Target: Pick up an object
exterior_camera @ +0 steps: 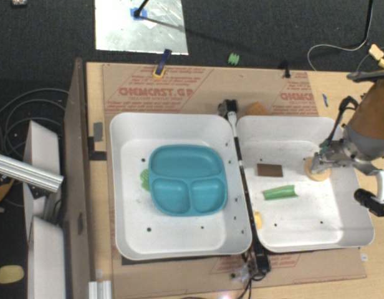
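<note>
My gripper [325, 159] hangs low over the right side of the right bin [341, 229]. It is directly above a tan round object [316, 172], which it partly covers. A brown flat block [269, 170] lies in the middle of that bin. A green oblong piece [279, 192] rests just below the block. A small yellow item [258, 220] sits against the bin's left wall.
The left bin [129, 229] holds a blue divided plate [187, 179] with a green item [144, 179] poking out at its left edge. A black clip [229, 108] sits at the top of the divider between the bins. Cables run along the right.
</note>
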`<state>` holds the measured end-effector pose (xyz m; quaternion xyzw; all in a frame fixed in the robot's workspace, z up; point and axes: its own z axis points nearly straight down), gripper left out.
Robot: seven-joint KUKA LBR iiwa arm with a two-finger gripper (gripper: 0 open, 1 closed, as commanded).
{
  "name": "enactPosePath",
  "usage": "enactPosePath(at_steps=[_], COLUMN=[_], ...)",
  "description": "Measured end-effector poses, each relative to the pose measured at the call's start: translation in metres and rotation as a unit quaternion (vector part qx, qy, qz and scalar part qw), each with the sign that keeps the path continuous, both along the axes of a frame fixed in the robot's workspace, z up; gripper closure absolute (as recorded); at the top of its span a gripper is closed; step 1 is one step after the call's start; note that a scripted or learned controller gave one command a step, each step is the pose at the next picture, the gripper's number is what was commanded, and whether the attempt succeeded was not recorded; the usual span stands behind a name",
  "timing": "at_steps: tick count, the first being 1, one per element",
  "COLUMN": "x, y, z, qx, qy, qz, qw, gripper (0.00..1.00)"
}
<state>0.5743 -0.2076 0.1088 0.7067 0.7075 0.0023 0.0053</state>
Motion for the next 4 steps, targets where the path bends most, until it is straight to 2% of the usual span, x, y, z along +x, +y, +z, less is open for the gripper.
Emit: enactPosePath(at_steps=[1, 2, 3, 4], x=[0.000, 0.011, 0.014, -0.016], y=[0.000, -0.001, -0.002, 0.008], z=[-0.001, -0.020, -0.005, 0.114], qx=[0.0001, -0.0004, -0.0034, 0.0003], qy=[0.000, 0.000, -0.006, -0.001], qz=[0.000, 0.001, 0.002, 0.001], qw=[1.0000, 1.0000, 1.0000, 1.0000], gripper=[0.00, 0.00, 1.00, 1.00])
